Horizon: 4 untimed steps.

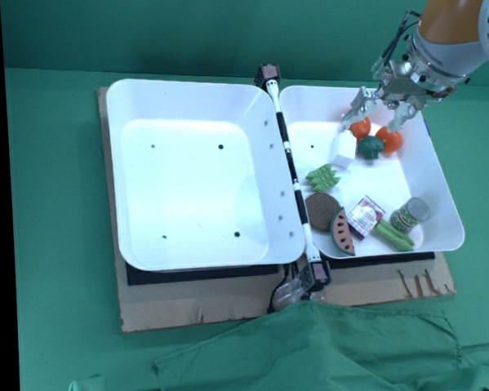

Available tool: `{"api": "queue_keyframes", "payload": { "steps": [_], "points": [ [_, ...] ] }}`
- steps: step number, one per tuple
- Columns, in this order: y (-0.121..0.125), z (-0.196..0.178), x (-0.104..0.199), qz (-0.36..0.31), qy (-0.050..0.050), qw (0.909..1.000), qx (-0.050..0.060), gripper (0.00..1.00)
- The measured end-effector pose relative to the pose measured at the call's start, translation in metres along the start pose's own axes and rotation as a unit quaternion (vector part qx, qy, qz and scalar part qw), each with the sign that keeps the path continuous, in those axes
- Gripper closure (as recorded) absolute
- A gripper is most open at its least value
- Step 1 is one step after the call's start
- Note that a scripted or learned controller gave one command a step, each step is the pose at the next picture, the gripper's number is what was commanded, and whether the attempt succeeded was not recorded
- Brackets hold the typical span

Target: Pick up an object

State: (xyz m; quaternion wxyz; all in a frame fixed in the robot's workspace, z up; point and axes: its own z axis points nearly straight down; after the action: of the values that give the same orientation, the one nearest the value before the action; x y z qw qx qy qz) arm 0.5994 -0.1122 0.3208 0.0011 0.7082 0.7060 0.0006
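Up high, the hand [380,111] hangs wide open over a small, round, orange tomato [359,128] in the right bin [441,197].

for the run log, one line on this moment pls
gripper open | above orange pieces in right bin | nothing held

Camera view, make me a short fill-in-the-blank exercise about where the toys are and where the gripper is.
1. All the toy food lies in the ____ bin as the view shows it.
2. The gripper hangs above the ____ toys near the broccoli.
3. The watermelon slice lies beside a round ____ disc.
4. The arm has an ____ band above the wrist.

Missing words: right; orange; brown; orange
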Motion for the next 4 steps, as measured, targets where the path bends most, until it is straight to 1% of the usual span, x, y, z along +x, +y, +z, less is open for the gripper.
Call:
{"api": "queue_keyframes", "payload": {
  "steps": [1,2,3,4],
  "points": [
    [0.017,0.093,-0.044,0.002,-0.001,1.0000,0.004,0.00],
    [0.056,0.118,-0.042,0.001,0.000,1.0000,0.000,0.00],
    [-0.005,0.135,-0.033,0.001,-0.003,1.0000,-0.008,0.00],
    [-0.058,0.134,-0.015,0.001,-0.004,0.9999,-0.010,0.00]
  ]
}}
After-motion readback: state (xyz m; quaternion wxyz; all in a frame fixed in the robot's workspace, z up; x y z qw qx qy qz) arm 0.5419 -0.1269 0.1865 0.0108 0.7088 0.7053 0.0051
